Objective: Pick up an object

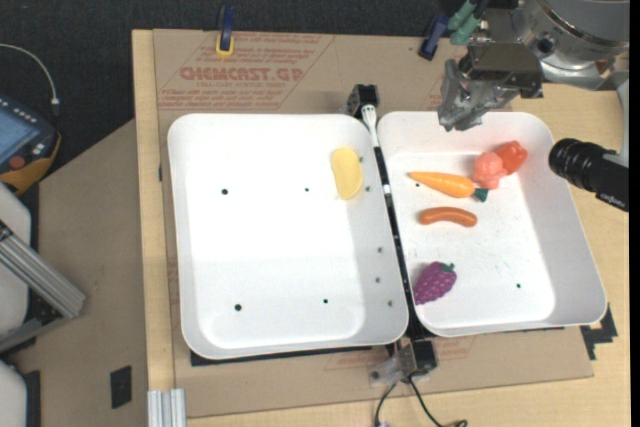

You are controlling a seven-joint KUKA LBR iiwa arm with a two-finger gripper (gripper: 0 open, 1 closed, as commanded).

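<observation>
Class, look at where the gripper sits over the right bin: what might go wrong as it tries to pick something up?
1. The carrot touches the pink-red toy, so a grab may catch both or nudge one away.
2. The gripper hangs near the right bin's back rim and could strike it descending.

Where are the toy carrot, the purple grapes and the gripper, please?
toy carrot (443,182): camera view, middle of its orange body.
purple grapes (434,282): camera view, centre of bunch.
gripper (462,118): camera view, at its fingertips.

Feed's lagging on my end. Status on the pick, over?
Gripper over right bin's far edge, nothing held. Carrot, sausage, grapes, pink toy in right bin; yellow piece in left bin. Nothing blocking.
</observation>
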